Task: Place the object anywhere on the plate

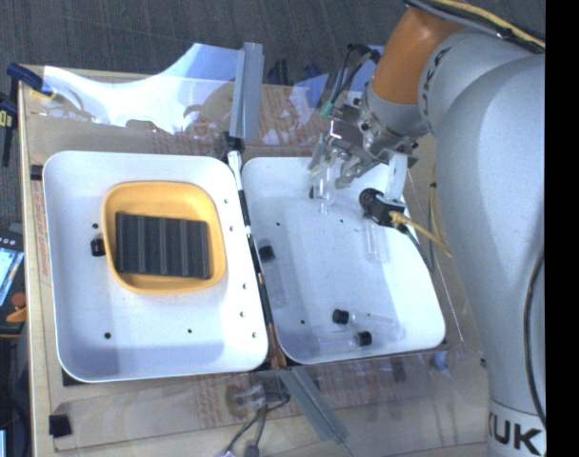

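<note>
Here, two white bins (70,350), one yellow plate (128,198) with one dark object (164,246); claw (332,174) grip unreadable.

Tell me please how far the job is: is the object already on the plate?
Done: nothing that I can see. The yellow plate in the left bin carries only a dark ribbed block.
In hand: the gripper is over the upper part of the right bin; I see no object between its fingers.
Left: pick up one of the small clear, black-capped pieces there and put it on the plate.
</note>
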